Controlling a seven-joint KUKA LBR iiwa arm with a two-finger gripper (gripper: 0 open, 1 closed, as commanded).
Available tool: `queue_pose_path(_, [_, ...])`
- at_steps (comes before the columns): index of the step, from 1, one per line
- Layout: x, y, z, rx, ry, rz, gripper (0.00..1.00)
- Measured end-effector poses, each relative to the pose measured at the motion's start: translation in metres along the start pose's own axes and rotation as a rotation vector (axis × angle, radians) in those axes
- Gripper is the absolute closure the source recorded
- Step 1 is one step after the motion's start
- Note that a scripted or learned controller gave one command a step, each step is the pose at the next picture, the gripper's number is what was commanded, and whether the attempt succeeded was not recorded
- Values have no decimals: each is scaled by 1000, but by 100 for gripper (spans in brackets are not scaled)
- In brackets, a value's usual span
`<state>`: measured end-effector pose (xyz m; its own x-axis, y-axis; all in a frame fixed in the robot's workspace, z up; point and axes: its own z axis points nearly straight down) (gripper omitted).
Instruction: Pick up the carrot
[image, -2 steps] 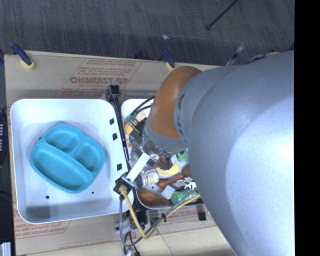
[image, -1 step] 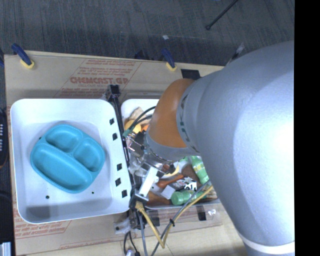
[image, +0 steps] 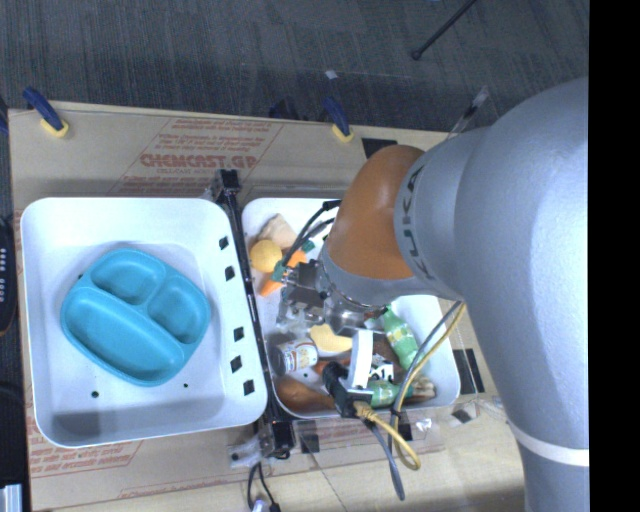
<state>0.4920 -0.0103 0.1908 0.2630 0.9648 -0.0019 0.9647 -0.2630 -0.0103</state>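
A slanted overhead view shows two white bins side by side on a cardboard-covered bench; the left bin holds a blue divided tray; the right bin is crowded with small toy foods; the grey arm reaches in from the right and hides much of that bin; the gripper hangs low at the bin's left side, and whether it is wide or closed cannot be told; the carrot shows as a small orange sliver by the bin's left wall, just beside the gripper and just below a yellow lemon; it looks like a light, stiff plastic toy, smooth and likely to slip; a grasp across its thicker middle seems safest, though neighbouring items crowd it closely.
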Motion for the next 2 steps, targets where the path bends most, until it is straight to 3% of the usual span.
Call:
queue_pose_path(1, [-12, 39, -42, -3, 1, 239, 100])
queue_pose_path(2, [21, -12, -4, 5, 1, 218, 100])
